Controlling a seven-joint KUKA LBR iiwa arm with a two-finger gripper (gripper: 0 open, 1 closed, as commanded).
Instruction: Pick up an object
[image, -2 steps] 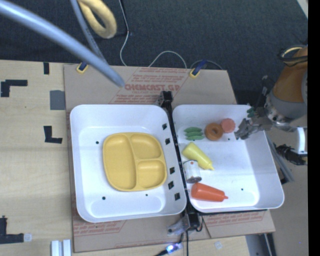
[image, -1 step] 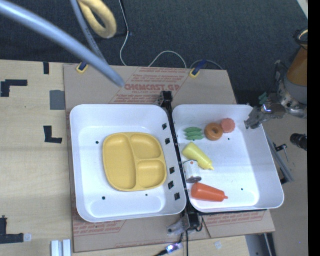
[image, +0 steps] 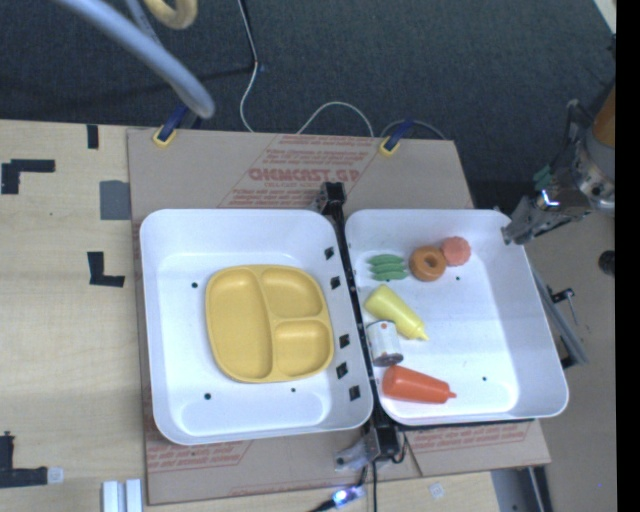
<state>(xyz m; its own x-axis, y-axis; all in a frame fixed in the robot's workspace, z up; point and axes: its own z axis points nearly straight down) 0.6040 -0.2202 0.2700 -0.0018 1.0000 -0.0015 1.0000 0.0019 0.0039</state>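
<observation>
Jaws unclear, beyond right bin (image: 500, 225)

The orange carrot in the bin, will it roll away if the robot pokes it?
Probably a bit. The carrot lies on its side and looks round and tapered, so it would likely roll in a curve. It looks smooth, maybe plastic, so it might slip. The bin wall should stop it.

Red print reading "CHEMCAST GP" on the cardboard sheet (image: 290, 172) behind the bins
</observation>
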